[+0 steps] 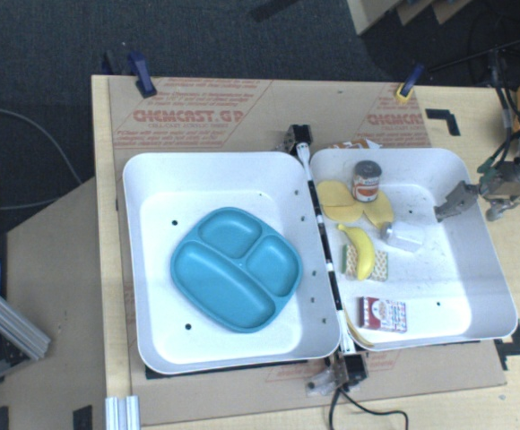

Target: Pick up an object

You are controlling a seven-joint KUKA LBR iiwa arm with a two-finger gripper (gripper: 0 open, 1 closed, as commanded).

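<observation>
Both bins (148,195) are white, dotted with a few small dark spots. The tray (233,269) is bright blue. The banana (361,250) is yellow, lying on a speckled yellow-and-white sponge (379,265). The can (366,181) has a red-and-white label and grey lid. The box (383,315) is dark red with white print. The surface (108,240) is tan, with red lettering on the board.

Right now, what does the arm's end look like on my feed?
At the right edge, over the right bin's far rim, a grey metal pincer juts leftward from a blocky grey wrist. Thin teal and dark cables loop above it. It is too small to make out any markings.
</observation>
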